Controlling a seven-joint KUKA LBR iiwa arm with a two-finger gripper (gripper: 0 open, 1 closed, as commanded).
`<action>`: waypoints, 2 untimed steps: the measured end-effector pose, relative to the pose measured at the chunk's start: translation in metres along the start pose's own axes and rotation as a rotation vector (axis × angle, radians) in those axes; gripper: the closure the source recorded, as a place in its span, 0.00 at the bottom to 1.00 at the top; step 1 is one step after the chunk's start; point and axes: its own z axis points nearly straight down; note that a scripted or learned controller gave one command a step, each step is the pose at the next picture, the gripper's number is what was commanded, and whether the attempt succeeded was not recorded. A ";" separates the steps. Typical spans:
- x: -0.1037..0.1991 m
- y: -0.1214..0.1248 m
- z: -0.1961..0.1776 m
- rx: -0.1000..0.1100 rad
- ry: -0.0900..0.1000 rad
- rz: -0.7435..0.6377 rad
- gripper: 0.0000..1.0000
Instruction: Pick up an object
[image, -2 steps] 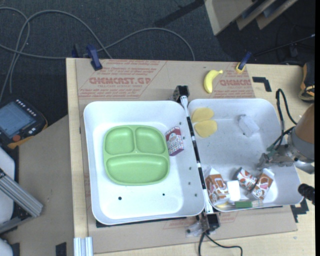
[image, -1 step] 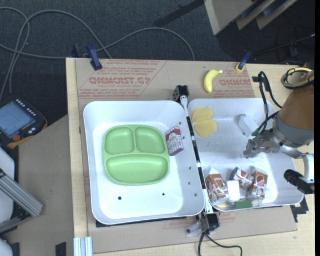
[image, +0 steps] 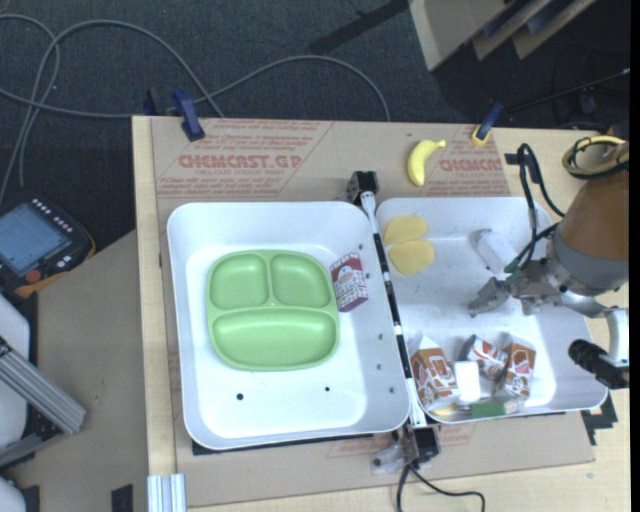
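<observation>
Reaching from right, pincer (image: 503, 296) low over right bin (image: 450, 225) (above cartons (image: 480, 372)).

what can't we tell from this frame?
- Gripper: small and blurred in the camera view over the right bin; finger state and any contact unclear.
- Pile of small cartons at that bin's near edge: they overlap, so count and lower items are hidden.
- Carton beside the green divided plate: label too small to read.
- Arm: cut off by the right edge.
</observation>
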 end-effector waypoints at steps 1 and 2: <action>-0.033 -0.053 0.041 0.000 -0.001 0.002 0.00; -0.046 -0.005 0.041 0.001 0.002 -0.001 0.00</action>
